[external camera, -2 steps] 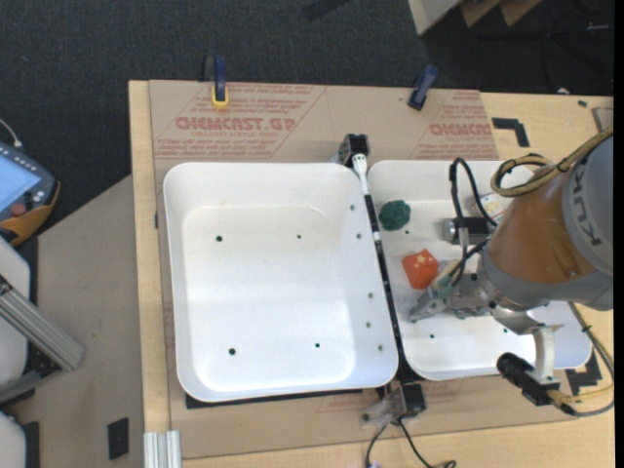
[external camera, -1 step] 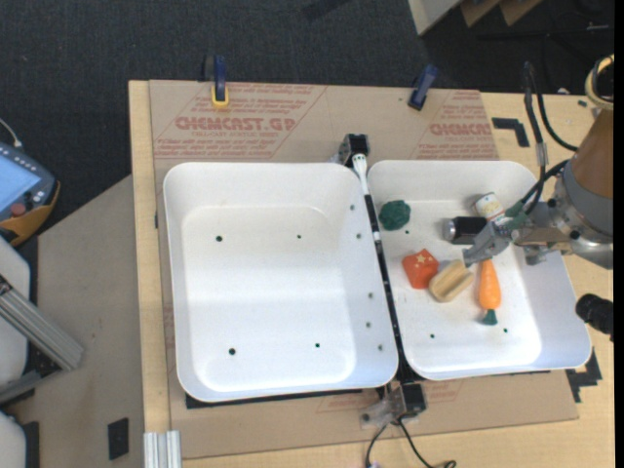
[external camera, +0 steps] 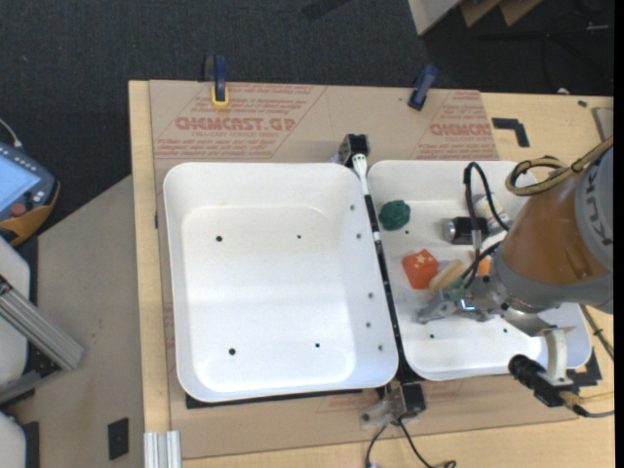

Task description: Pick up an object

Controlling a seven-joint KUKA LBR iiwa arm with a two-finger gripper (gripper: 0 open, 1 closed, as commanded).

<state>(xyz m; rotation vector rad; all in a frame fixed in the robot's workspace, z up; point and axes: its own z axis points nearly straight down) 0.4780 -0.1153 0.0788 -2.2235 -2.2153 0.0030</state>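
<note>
now you're at the grasp step: pincer (external camera: 441, 302) low by red block (external camera: 420, 268), can't tell its state; close next.

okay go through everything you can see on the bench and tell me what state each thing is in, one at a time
Left bin: flat on the bench, level.
Right bin: flat beside the left one, holding the objects.
Green object: lying loose in the right bin, untouched.
Red object: lying in the right bin, next to the gripper.
Gripper: low inside the right bin; open or shut cannot be told.
</note>
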